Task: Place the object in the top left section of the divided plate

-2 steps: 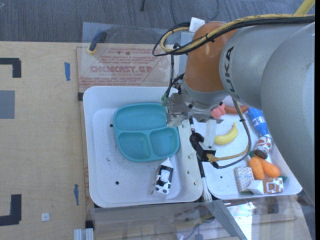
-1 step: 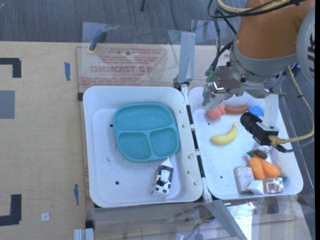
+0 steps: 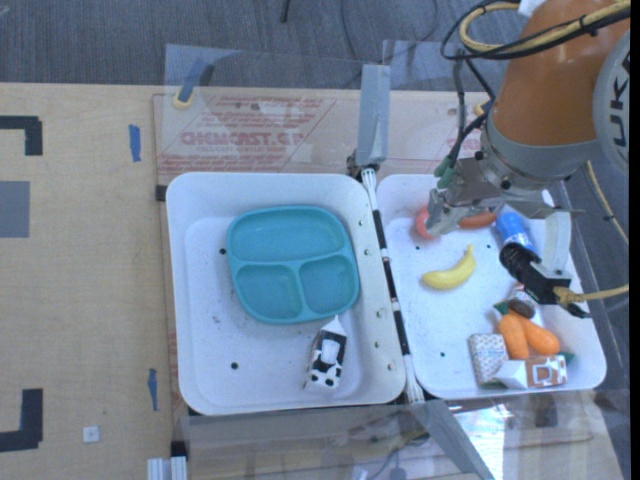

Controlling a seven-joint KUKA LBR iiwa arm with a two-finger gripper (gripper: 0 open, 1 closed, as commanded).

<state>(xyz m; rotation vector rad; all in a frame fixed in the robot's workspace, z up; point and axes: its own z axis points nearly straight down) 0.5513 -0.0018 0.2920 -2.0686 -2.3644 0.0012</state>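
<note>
Well to the right of the divided plate, in the other bin, I have the gripper down at a red-orange object, probably my pick, though I cannot tell whether it has hold of it.

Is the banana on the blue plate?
No, the banana lies in the right bin, while the blue plate sits in the left bin.
</note>
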